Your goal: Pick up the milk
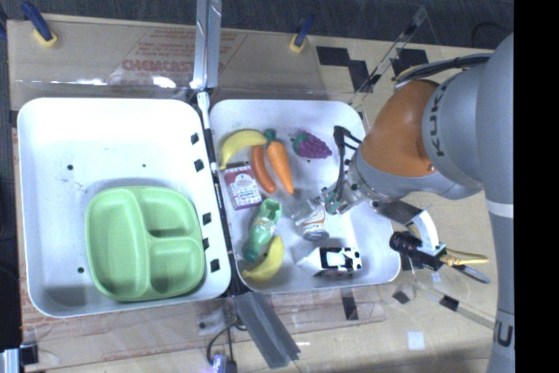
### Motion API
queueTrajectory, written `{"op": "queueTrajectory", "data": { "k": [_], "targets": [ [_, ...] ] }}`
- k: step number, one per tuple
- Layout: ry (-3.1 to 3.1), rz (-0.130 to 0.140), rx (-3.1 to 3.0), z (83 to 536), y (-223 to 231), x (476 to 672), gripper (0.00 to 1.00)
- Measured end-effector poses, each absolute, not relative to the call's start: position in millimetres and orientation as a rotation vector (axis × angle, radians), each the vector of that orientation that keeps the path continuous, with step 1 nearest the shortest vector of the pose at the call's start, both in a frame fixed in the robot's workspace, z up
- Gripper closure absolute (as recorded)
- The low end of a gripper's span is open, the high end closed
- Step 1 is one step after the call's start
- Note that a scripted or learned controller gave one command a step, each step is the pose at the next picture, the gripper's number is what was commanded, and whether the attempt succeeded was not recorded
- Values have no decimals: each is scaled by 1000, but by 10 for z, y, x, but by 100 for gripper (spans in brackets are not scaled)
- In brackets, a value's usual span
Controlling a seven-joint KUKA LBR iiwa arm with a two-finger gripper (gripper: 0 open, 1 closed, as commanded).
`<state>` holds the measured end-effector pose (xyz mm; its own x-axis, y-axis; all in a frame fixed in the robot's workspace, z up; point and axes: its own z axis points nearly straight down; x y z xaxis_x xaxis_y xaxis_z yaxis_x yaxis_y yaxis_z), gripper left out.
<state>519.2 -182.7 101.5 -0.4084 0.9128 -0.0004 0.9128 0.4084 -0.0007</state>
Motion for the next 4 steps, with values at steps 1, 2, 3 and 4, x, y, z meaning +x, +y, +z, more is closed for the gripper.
{"op": "queueTrajectory", "data": {
  "k": [1,2,3,4],
  "targets": [
    [-2636,1,-1709,1015,-1828,5192,0],
    [-2696,0,-1615,2742,-2073,5229,0],
    [-2536,1,-1856,3297,-1873,5108,0],
    [-2528,2,-1858,1164,-1818,4760,0]
  ]
}}
